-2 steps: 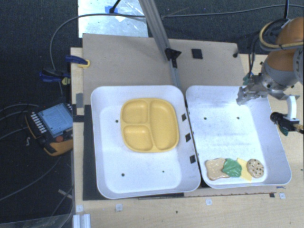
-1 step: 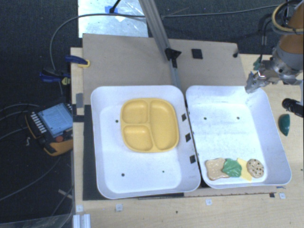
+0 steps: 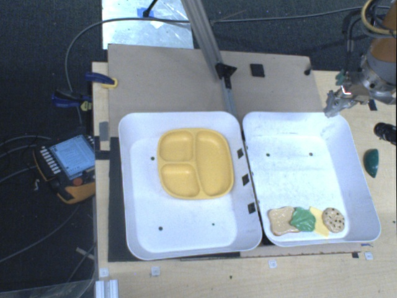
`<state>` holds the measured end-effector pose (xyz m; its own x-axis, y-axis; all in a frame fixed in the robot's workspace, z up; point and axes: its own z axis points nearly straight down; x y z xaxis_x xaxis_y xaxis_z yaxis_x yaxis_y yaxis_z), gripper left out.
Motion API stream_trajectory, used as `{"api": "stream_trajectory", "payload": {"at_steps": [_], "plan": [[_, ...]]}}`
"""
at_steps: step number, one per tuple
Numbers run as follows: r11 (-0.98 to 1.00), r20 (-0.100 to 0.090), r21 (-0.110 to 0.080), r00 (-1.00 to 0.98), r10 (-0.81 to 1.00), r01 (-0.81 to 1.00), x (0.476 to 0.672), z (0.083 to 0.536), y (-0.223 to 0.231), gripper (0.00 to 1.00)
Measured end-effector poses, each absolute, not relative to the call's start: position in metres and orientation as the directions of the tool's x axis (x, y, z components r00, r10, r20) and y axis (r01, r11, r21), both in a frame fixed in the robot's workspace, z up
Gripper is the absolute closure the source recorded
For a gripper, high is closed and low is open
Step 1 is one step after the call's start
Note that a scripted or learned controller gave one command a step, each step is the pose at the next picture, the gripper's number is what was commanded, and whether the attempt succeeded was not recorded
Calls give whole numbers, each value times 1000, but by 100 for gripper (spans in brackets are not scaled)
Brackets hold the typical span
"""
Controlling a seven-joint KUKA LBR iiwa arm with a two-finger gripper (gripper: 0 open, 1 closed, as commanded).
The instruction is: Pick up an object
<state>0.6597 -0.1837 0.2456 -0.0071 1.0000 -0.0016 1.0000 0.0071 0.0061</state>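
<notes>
camera view: end effector point(image 3: 334, 102), state indeterminate, over right bin's point(image 3: 360, 166) far corner; crowded food pieces point(image 3: 305, 220) at near edge risk mis-grasp.

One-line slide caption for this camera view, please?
Gripper above right bin's far corner; toy foods untouched; yellow tray in left bin.

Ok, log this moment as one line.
arm: gripper over right bin's far right corner | right bin: toast, green piece, cookie at near edge | left bin: yellow tray
</notes>
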Motion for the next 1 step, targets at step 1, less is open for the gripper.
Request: {"api": "stream_trajectory", "payload": {"at_steps": [1], "plan": [[10, 1, 3, -10, 1000, 1000, 659, 250, -135, 100]]}}
